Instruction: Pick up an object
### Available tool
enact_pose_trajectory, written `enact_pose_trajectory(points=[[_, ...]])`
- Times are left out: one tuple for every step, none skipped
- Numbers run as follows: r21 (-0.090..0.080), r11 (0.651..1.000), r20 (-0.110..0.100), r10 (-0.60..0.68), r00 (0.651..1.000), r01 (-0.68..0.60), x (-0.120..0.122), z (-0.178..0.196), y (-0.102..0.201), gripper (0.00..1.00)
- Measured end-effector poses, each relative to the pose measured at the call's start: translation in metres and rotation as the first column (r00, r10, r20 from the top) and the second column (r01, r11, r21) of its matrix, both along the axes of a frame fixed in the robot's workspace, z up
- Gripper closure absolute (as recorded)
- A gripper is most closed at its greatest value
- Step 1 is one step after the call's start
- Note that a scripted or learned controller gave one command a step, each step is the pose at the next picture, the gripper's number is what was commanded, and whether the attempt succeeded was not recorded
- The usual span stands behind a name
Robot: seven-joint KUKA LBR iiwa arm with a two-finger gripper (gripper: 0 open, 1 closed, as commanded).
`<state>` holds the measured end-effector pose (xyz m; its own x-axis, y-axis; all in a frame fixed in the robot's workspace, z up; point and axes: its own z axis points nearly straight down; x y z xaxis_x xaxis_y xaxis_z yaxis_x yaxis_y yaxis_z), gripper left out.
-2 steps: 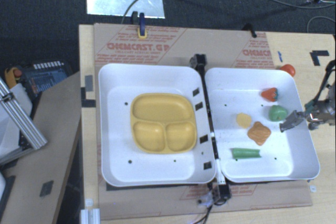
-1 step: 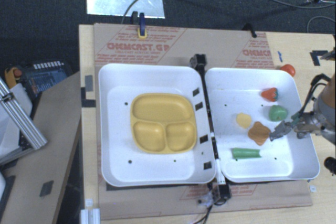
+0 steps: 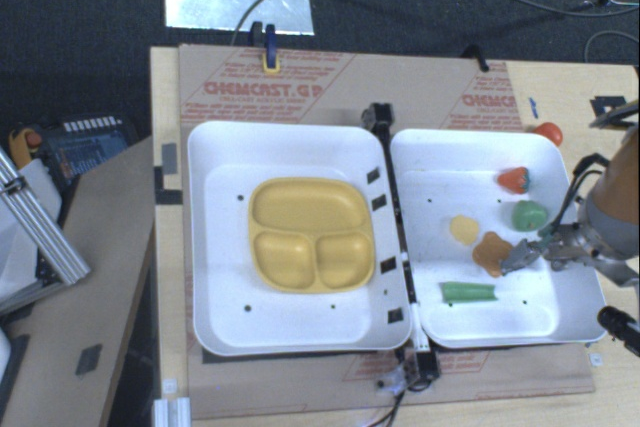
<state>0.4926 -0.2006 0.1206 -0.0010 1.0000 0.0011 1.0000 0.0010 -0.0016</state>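
Observation:
Several small toy foods lie in the right bin (image 3: 440,165): a red piece (image 3: 513,179), a round green piece (image 3: 529,214), a pale yellow piece (image 3: 463,230), an orange piece (image 3: 488,251) and a long green piece (image 3: 467,292). My gripper (image 3: 519,257) reaches in from the right, low over the bin floor. Its tip sits right beside the orange piece's right edge, just below the round green piece. Nothing is visibly lifted.
The left bin (image 3: 215,215) holds a yellow divided plate (image 3: 305,233). A red-orange object (image 3: 547,131) lies on the bench just outside the right bin's far right corner. A black clip divider (image 3: 385,205) runs between the bins. Cables cross the dark floor behind.

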Motion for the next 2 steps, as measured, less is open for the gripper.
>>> enact_pose_trajectory(points=[[-0.003, 1.000, 0.005, 0.000, 1.000, 0.000, 0.001, 0.013, -0.001, 1.00], [-0.004, 1.000, 0.008, 0.003, 1.000, -0.003, 0.010, 0.060, -0.004, 1.00]])
